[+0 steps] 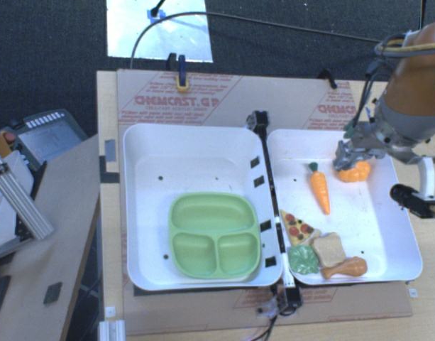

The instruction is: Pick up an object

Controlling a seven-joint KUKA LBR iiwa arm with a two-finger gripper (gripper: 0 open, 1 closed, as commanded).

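My gripper (pixel 347 160) hangs low at the back of the right bin (pixel 405 244), reaching in from the right. Directly under and in front of it lies a small orange piece of toy food (pixel 357 173), partly hidden by the gripper; whether they touch is unclear. A toy carrot (pixel 320 190) lies just left of it. At the front of the bin sit a pizza slice (pixel 298 227), a green lettuce piece (pixel 302 259), a slice of bread (pixel 330 248) and a chicken drumstick (pixel 343 268).
The left bin (pixel 146 162) holds a green divided plate (pixel 214 234). A black divider with clips (pixel 265 183) runs between the bins. A black part (pixel 414 200) sticks in at the right bin's edge. The arm's orange band (pixel 419 48) rises at the upper right.
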